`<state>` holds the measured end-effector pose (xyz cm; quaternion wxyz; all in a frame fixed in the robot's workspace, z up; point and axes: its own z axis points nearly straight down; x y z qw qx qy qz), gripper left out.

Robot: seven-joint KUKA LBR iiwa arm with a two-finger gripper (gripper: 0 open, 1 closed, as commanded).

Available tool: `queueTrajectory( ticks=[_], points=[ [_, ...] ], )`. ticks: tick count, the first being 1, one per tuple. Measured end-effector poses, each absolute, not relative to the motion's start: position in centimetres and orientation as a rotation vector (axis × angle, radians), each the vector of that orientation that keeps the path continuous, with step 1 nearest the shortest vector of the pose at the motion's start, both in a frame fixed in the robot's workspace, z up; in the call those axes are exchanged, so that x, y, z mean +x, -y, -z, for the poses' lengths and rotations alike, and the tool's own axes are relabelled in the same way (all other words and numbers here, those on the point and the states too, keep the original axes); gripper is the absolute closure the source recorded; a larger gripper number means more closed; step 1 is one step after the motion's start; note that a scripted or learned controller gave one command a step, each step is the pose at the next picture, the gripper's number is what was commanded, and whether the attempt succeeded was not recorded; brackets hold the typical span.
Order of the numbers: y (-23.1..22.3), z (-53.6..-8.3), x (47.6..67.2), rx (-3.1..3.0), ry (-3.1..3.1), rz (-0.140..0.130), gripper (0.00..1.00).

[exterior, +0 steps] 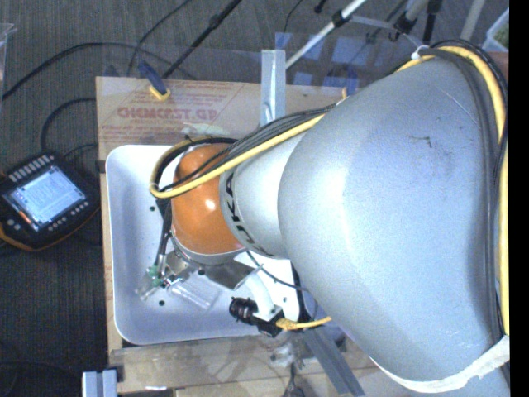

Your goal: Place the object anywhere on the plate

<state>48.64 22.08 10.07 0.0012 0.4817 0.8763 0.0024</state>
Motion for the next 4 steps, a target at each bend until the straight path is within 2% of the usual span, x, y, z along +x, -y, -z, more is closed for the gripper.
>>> queueTrajectory(
  ticks=[1,2,3,4],
  points=[
    [-19.3,-20.4,48.3,1.460,-2.784,0.006,0.00],
    [-19.4,-21.2,48.3,1.462,-2.788,0.009,1.00],
    [-16.0,-28.5,48.4,0.809,-3.036,0.003,1.00],
    [-23.4,-17.5,49.0,0.639,-3.081,0.003,1.00]
  ],
)
